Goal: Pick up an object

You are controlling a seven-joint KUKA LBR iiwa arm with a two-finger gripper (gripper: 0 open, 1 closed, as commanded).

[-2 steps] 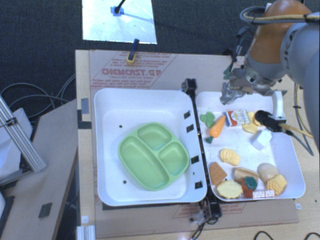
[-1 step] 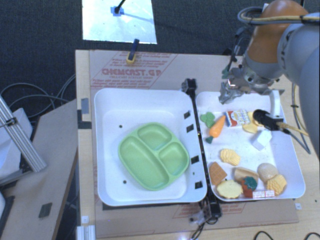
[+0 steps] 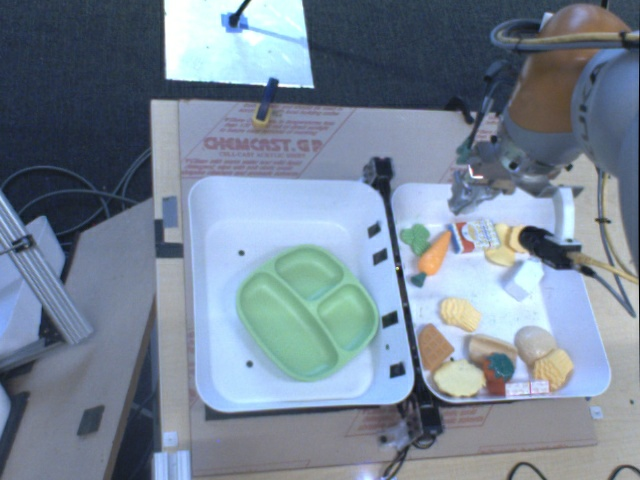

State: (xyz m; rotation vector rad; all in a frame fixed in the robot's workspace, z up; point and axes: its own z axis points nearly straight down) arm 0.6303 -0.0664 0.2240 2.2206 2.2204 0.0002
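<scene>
Camera view has the toy carrot [image 3: 434, 253] lying at the far left of the right bin [image 3: 590, 340], beside a green leafy piece [image 3: 414, 236] and a small red-and-white carton [image 3: 474, 235]. Just above that carton hangs the gripper [image 3: 466, 196]; whether it is open or closed I cannot tell, and nothing shows in its grasp. Across the divider, the left bin [image 3: 225, 228] holds a green compartment tray [image 3: 306, 310].
</scene>
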